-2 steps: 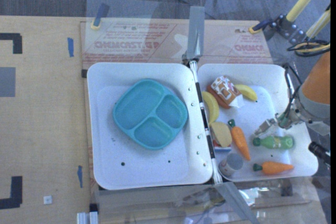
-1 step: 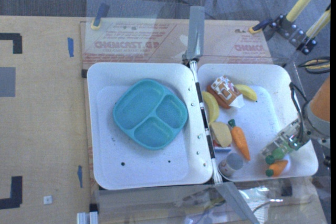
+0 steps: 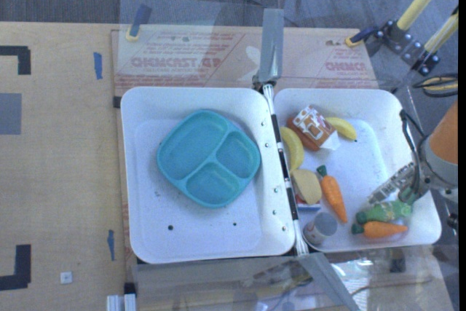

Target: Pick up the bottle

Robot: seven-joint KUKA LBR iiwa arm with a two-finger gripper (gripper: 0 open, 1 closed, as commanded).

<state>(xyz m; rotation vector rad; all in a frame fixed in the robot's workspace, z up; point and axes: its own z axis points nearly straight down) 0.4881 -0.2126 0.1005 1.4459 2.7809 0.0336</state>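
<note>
Since the small grey plastic bottle [image 3: 321, 226] looks light and slippery, I would grab it around its middle. It lies just beside the long orange toy carrot [image 3: 333, 199]. The jaws hang farther from that carrot; I cannot tell how open they are.

Gripper [image 3: 397, 187] low, arm from right

I see white bins [image 3: 145, 156] smooth matt plastic; teal divided plate [image 3: 209, 156] glossy plastic; bench [image 3: 58, 156] pale wood, matt; toy carrot [image 3: 333, 199] smooth plastic; gripper [image 3: 393, 187] dull metal
</note>
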